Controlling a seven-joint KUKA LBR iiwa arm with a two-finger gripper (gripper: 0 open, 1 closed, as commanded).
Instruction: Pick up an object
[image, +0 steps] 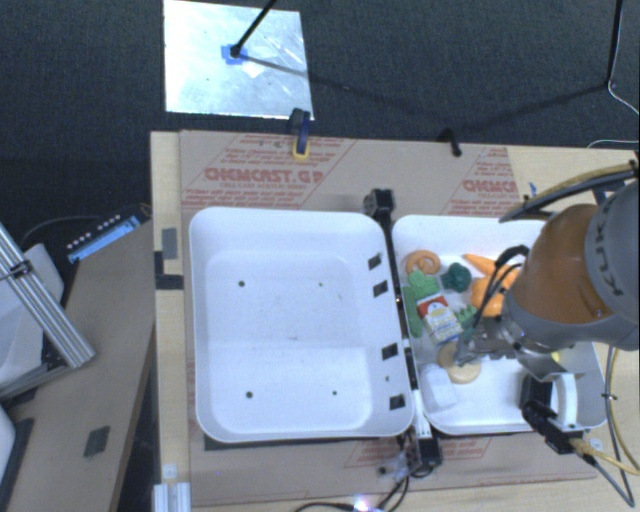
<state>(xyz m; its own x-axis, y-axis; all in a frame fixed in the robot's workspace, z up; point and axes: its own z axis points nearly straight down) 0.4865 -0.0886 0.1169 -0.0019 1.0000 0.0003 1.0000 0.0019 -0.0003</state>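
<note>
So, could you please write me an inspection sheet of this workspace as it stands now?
Surface: two shallow white bins, left bin and right bin, on a pale bench.
Job's things: small objects clustered in the right bin, including a tan coiled pastry-like piece, a dark green lump, an orange carrot-like piece and a round tan disc.
Clutter: yellow clamp at the bench's far edge.
Pincer: pincer low over the right bin; finger state unclear.
Cables: black cable on the floor.
Surroundings: dark carpet, silver sheet.

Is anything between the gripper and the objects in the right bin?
Nothing visible. The gripper is already down among the pile in the right bin, right by the tan round piece and the red-and-white carton.
</note>
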